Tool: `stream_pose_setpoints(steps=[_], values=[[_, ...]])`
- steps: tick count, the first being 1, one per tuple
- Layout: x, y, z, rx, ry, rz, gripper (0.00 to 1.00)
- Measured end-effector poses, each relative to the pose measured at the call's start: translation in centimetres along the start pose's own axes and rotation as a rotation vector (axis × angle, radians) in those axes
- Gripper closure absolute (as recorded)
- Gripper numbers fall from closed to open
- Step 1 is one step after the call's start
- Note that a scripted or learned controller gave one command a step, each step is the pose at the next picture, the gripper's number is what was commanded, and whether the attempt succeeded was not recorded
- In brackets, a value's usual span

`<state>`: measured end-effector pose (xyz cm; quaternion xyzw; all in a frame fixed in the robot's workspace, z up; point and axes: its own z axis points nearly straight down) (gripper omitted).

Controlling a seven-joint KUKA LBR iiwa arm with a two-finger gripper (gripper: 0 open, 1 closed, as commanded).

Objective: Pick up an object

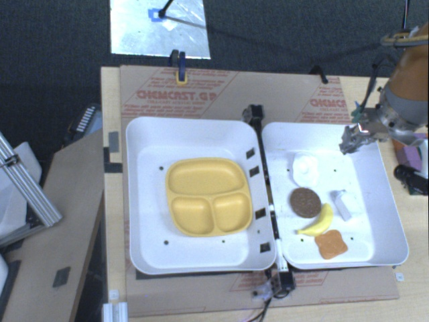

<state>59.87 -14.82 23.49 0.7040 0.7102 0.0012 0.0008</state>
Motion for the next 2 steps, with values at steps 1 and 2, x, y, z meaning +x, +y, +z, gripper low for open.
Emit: stream_pose_setpoints(steps=[1, 2], values=[[5.5, 0.7, 1.1, 0.001, 0.001, -0.001, 1.00], [11.3, 0.9, 0.1, 0.001, 0.002, -0.002, 1.00]])
